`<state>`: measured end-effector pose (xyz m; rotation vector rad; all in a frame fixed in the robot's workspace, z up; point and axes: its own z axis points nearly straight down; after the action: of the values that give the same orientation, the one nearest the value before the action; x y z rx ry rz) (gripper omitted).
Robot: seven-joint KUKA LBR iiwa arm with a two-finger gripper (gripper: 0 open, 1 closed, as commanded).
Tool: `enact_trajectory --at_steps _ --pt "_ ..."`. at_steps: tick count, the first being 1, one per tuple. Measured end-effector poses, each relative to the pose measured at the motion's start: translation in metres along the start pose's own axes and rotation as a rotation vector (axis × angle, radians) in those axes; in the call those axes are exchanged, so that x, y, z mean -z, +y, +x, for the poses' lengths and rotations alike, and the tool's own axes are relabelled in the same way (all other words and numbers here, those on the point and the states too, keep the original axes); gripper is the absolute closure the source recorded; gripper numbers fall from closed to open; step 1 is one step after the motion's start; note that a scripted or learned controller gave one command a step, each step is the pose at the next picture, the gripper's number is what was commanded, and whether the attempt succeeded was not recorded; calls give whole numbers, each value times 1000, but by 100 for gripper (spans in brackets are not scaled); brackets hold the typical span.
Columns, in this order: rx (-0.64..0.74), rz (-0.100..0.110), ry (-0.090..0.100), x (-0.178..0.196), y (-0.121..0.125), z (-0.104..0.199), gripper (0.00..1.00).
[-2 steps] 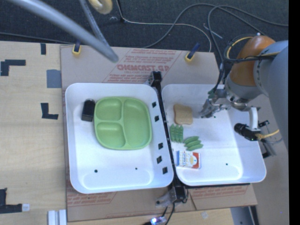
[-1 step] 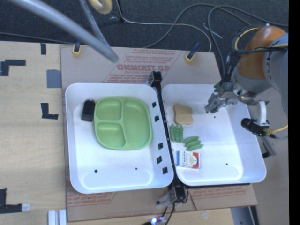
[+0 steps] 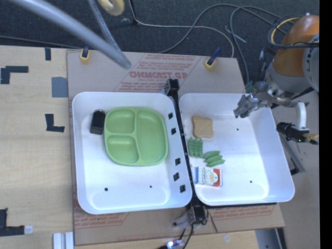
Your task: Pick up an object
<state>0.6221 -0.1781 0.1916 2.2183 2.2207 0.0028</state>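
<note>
The gripper (image 3: 243, 109) is seen at the far right corner of the right bin (image 3: 259, 144), just above its rim, and how far its jaws are parted cannot be told from this slant; nothing is seen held between them. The candidates for picking are all gathered along the divider (image 3: 179, 144) between the two bins: a piece of toast (image 3: 202, 126) lies just right of the divider towards its far end, a cluster of green pea pods (image 3: 204, 153) lies right of the divider near its middle, and a small carton (image 3: 208, 176) lies right of the divider towards its near end. Left of the divider, a green sectioned plate (image 3: 136, 136) and a small black block (image 3: 97, 122) are found in the left bin (image 3: 83, 154). Several failures can be judged likely from here. Because the items are pressed close to the divider, a descending finger could be blocked by the bin wall, and the grasp could be closed on air. The pods are thin and loosely piled, so they could be pushed apart rather than pinched. The toast and carton lie flat, so the fingers could be slid over their tops. The gripper is well apart from every item, so a long reach is still required.
</note>
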Motion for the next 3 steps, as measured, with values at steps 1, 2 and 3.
enact_trajectory --at_steps 1,2,3 --pt "1 -3 -1 63 2 6 100" --pt "4 4 1 66 -13 63 100" --pt "5 5 2 69 -26 113 100"
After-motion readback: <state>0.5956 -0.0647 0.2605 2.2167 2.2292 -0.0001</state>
